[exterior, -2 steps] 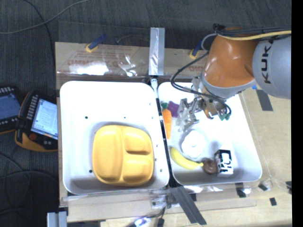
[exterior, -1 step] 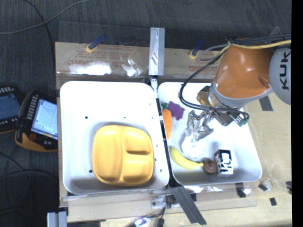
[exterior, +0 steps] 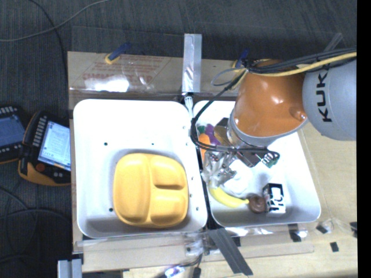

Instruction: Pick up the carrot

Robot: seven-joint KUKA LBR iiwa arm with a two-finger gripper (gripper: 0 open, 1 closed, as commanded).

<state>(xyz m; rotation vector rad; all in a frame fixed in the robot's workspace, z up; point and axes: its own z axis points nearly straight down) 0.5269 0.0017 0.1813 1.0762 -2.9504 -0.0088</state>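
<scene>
The carrot [exterior: 204,138] is a small orange piece with a green top, lying against the left wall of the right bin [exterior: 310,190] towards the back. The arm's orange band partly hides it. My gripper [exterior: 219,168] hangs low in the same bin, just in front of the carrot and a little to its right, above the near end of a yellow banana [exterior: 224,198]. Nothing shows in its grasp.
A purple item [exterior: 221,134] lies beside the carrot. In front are a white crumpled thing [exterior: 242,184], a brown object [exterior: 257,204] and a black-and-white object [exterior: 276,197]. The left bin [exterior: 93,126] holds a yellow divided tray [exterior: 152,189].
</scene>
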